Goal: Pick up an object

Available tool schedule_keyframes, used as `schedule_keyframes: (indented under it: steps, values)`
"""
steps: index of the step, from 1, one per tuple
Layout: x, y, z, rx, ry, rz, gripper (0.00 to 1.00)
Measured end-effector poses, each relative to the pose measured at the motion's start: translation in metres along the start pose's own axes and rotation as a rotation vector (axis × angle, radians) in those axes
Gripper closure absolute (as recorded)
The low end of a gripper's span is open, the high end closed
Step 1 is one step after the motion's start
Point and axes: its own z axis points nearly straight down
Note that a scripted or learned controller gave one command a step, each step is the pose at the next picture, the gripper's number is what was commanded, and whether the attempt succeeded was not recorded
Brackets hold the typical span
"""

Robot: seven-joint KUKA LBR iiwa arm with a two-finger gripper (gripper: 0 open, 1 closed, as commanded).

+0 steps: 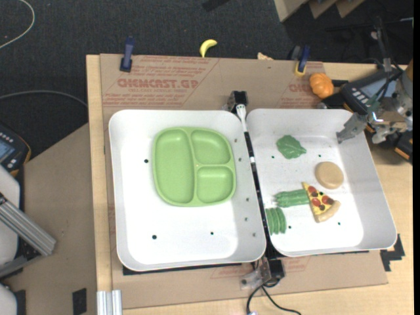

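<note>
The right bin point(367, 176) holds several toy foods. A green leafy piece point(289, 146) lies near its back. A tan round cookie point(329, 174) sits at mid right, and a pizza slice point(322, 203) lies just in front of it. A green bean bundle point(291, 198) lies left of the pizza, and a second green piece point(276, 220) rests at the bin's front left. My gripper point(359, 125) hangs over the bin's back right corner, up and to the right of the cookie, with nothing seen in it.
The left bin point(131, 215) carries a green divided plate point(194, 166). Off the bins, a small orange fruit point(321, 84) and a yellow banana point(207, 46) lie at the bench's back edge. Two clamps point(126, 56) grip that edge.
</note>
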Motion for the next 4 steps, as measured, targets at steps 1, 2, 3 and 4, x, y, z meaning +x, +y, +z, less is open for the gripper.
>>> schedule_keyframes:
  steps: [1, 2, 3, 4]
  values:
    - [0.066, -0.042, -0.213, -0.021, -0.003, -0.006, 0.00]
    - [0.105, -0.054, -0.319, -0.017, -0.002, -0.005, 0.00]
    - [0.154, -0.109, -0.313, 0.001, 0.003, -0.005, 0.00]
    - [0.151, -0.106, -0.323, -0.003, -0.001, -0.001, 1.00]
